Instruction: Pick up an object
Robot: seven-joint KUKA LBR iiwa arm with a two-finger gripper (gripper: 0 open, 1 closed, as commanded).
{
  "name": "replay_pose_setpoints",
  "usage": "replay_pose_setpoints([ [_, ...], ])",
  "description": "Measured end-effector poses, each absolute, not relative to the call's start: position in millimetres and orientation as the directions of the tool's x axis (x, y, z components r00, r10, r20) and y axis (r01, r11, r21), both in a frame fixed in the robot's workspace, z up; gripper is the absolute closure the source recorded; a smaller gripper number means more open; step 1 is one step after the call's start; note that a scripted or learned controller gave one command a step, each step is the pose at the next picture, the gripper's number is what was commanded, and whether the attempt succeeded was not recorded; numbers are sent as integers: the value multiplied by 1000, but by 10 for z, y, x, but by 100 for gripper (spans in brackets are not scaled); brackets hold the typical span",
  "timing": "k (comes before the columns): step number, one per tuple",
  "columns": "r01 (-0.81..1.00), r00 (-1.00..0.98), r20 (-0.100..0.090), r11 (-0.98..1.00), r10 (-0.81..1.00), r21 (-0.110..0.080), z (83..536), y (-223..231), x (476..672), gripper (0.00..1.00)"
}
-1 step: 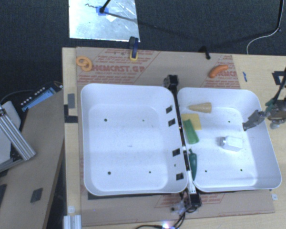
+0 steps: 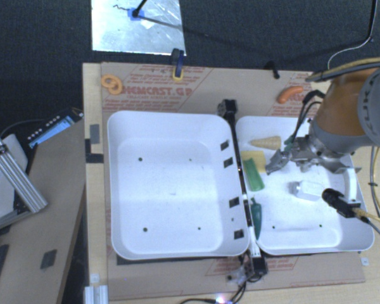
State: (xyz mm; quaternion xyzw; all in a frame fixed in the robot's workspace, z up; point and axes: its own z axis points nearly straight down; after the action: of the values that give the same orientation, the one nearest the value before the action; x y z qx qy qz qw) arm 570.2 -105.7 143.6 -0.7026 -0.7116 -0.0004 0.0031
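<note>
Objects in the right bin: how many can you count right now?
5. A pale cone near the top, a yellow block and a green piece by the left wall, a dark green item lower left, a clear piece mid-bin. The arm may hide others.

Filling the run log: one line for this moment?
gripper: over right bin | nearest: green object | clear item: lying loose | left bin

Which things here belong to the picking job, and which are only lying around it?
For the job:
gripper, over the right bin
yellow block, green piece, cone, clear piece, dark green tool, all in or at that bin

Lying about:
left bin
pretzel, orange sausage and clamp on the board outside the bins
</note>
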Motion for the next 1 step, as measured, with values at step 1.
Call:
replay_pose_setpoints([
  [1,1000,-4,0,4,1000,4,1606,-1125,5700,100],
])
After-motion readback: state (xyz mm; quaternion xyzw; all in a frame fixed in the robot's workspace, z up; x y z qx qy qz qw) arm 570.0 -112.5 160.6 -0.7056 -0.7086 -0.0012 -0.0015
